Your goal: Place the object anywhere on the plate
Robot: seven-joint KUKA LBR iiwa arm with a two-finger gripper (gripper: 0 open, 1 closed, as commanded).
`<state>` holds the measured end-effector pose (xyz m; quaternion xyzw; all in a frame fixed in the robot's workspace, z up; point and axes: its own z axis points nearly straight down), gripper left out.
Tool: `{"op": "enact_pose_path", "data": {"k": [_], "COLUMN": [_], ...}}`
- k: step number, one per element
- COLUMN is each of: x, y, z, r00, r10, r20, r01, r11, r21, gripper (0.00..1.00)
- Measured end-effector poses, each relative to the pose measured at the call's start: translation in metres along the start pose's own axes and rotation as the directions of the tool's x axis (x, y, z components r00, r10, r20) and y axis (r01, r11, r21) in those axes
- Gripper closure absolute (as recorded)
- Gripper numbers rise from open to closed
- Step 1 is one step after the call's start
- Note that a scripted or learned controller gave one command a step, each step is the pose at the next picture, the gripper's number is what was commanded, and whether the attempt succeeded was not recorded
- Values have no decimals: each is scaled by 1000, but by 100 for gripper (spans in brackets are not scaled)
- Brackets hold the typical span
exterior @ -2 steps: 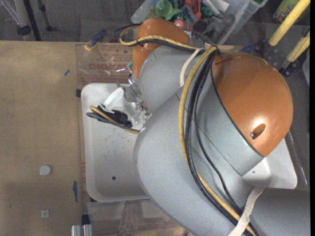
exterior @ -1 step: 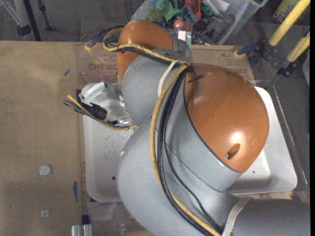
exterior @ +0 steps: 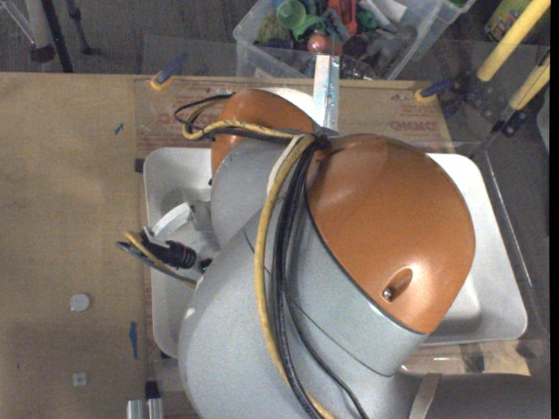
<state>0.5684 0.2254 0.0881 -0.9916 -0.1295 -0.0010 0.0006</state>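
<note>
The arm point(exterior: 349, 260) takes up most of the view. Its grey shell and orange band point(exterior: 393, 225) lean in from the right and cross both bins, a stance that suggests it is reaching down toward the left side. A bundle of black and yellow cables point(exterior: 266, 260) runs along its back, bound close so it follows the joints without snagging. Beneath it the bench point(exterior: 61, 164) shows bare tan surface along its left edge. The two white bins sit on a brown board point(exterior: 175, 103) near the bench's far edge. The right bin point(exterior: 498, 260) shows its outer rim and a strip of floor toward the bench's right edge, and the left bin point(exterior: 162, 182) shows its far-left corner and left wall. Side by side like this, both are probably within one sweep of the arm. Behind the far edge stands a clear tub point(exterior: 262, 33) of bright plastic toys, apparently spare objects kept out of the work area. Two clamps point(exterior: 170, 70) point(exterior: 434, 88) grip the board at its far corners, presumably to stop it sliding when the arm presses down. A small grey disc point(exterior: 79, 302) lies alone near the bench's left edge. The arm's own bulk covers its wrist end, so I cannot tell whether the claw is apart, together or clamped on anything — nor can I tell where the object or the plate lies.
</note>
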Motion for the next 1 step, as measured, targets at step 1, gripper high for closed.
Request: {"op": "enact_pose_path", "data": {"k": [1], "x": [-104], "y": [41], "z": [-2], "r00": [1000], "r10": [-19], "r20": [6], "r01": [19], "r11": [1000], "r21": [1], "gripper": [100]}}
